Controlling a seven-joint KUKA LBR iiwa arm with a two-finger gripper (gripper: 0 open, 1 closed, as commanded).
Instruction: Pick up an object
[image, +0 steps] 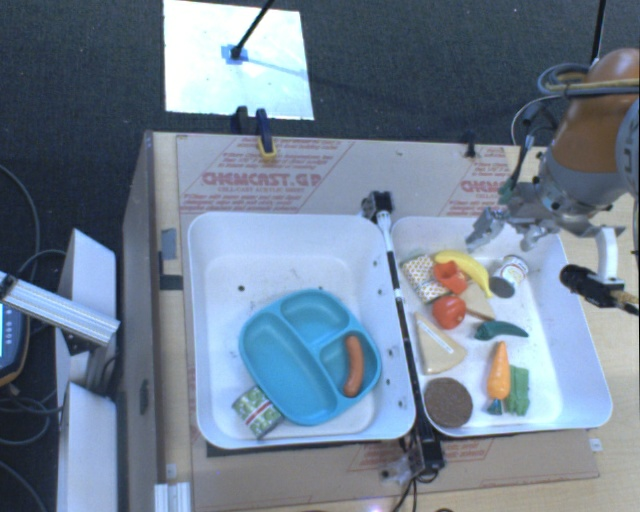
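The toy food waiting to be picked lay crowded in the right bin (570, 330), heaped loosely as a grab pile rather than arranged. A yellow banana (468, 268) sat near the bin's far end, touching a red piece (452, 279) just nearer the camera. A patterned wedge (421, 276) rested just left of the banana, against the divider between the bins, and a small round tin (513, 269) lay just to the banana's right. Nearer the camera than the banana came a red tomato (449, 311), a green pepper (500, 329), a pale sandwich slice (438, 348), a carrot (498, 371) with green leaves, and a brown cookie (449, 401) at the near edge.

The gripper (508, 226) hung over the far end of the right bin, just beyond the banana and the tin, its fingers spread and nothing between them; it appeared poised for a descent, the pick not yet made. The tight packing around the banana looked likely to make a clean grasp difficult.

Well left of the banana, the left bin (230, 250) held a blue divided plate (290, 350) with a sausage (353, 364) in one compartment and a small carton (255, 410) at its near corner.
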